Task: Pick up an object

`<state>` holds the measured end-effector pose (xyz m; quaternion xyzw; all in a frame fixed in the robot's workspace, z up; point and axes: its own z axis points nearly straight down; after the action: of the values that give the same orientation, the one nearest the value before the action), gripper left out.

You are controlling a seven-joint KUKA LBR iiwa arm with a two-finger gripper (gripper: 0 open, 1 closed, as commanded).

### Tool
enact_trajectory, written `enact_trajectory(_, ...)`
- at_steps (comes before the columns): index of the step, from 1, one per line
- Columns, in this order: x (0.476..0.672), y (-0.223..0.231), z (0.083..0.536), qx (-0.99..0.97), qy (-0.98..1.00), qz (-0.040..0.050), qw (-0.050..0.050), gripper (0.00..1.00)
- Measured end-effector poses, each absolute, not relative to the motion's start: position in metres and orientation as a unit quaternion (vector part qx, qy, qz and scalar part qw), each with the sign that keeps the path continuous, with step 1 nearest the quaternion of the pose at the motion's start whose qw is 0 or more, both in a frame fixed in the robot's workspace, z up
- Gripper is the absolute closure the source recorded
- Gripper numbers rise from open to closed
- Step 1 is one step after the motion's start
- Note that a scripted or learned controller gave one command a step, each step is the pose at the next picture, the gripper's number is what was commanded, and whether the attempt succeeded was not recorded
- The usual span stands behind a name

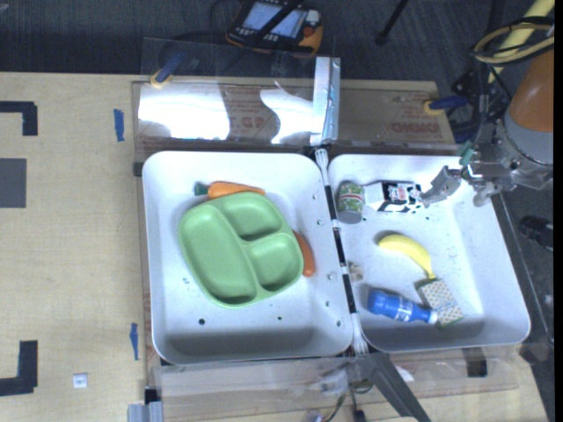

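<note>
My gripper (459,188) hangs over the back right part of the right bin (493,262), its fingers spread with nothing between them. One finger (436,187) sits just right of a small black-and-white carton (398,194). A green-labelled can (350,200) stands at the bin's back left. In the middle lies a yellow banana (406,251). Toward the front are a blue bottle (398,307) on its side and a checkered packet (442,299) touching it.
The left bin (167,262) holds a green divided plate (239,248), with an orange carrot (234,188) behind it and another orange piece (306,256) at its right. A clear panel (229,112) stands behind the bins. Cables hang at the upper right.
</note>
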<state>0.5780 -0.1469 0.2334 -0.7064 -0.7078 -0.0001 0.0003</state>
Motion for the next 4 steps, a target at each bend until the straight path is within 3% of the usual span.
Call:
enact_trajectory(1,0.578,-0.147,0.233,-0.706,-0.708,-0.0001,0.000,0.00)
enact_trajectory(2,0.555,-0.116,0.126,-0.666,-0.746,-0.0002,0.000,0.00)
enact_trajectory(3,0.545,-0.101,0.115,-0.821,-0.571,0.0008,0.002,0.00)
enact_trajectory(4,0.564,-0.121,0.087,-0.749,-0.662,-0.0015,0.000,0.00)
